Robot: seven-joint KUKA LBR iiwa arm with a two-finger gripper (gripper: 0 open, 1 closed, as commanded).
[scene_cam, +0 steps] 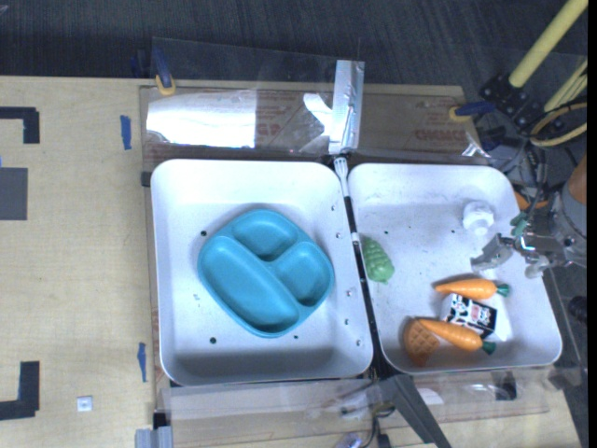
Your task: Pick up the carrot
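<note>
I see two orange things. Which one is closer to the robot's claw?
The carrot, with its green end, lies just below the gripper. The waffle-patterned cone sits farther down.

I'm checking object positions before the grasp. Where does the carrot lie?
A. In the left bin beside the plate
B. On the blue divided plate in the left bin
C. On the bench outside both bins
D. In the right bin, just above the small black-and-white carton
D: the carrot lies in the right bin, just above the black-and-white carton, with the gripper close by to its upper right.
</note>
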